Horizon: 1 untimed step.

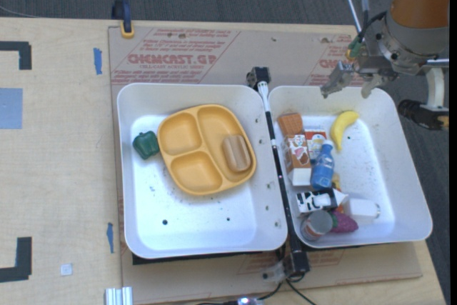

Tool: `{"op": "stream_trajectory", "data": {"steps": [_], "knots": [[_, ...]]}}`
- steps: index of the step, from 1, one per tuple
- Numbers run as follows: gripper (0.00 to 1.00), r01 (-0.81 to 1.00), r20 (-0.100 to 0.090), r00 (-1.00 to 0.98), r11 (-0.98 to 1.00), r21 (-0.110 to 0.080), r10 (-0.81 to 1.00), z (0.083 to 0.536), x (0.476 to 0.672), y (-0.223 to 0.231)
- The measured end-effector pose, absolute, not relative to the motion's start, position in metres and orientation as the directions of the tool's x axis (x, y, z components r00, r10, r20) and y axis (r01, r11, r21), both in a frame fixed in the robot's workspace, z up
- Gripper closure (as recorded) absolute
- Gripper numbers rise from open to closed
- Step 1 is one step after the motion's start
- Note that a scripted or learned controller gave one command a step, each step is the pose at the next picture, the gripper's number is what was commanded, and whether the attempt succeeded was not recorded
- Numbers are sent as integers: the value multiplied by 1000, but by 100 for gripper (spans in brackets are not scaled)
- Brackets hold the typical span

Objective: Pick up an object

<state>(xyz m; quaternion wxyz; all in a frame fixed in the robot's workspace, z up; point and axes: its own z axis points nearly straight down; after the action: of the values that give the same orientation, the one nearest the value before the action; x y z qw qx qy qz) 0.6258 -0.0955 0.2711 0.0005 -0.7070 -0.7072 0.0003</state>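
Observation:
My gripper point(350, 88) hangs above the far edge of the right bin point(410, 175), open, with nothing between its fingers. Just below it in the bin lies a yellow banana point(344, 126). Along the bin's left side sit a brown box point(290, 124), a small printed carton point(298, 150) and a blue bottle point(323, 168). At the near end are a black-and-white packet point(312, 199), a tin can point(318, 223) and a pink item point(347, 224).
The left bin point(136, 218) holds a yellow divided plate point(193, 146) with a tan bread-like piece point(237, 153) in one compartment. A green pepper point(146, 145) lies beside the plate. A black clamp point(258, 75) sits on the divider between the bins.

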Motion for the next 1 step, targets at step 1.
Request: {"op": "stream_trajectory", "data": {"steps": [1], "knots": [[0,1000,0,1,-1,-1,1000,185,598,-135]]}}
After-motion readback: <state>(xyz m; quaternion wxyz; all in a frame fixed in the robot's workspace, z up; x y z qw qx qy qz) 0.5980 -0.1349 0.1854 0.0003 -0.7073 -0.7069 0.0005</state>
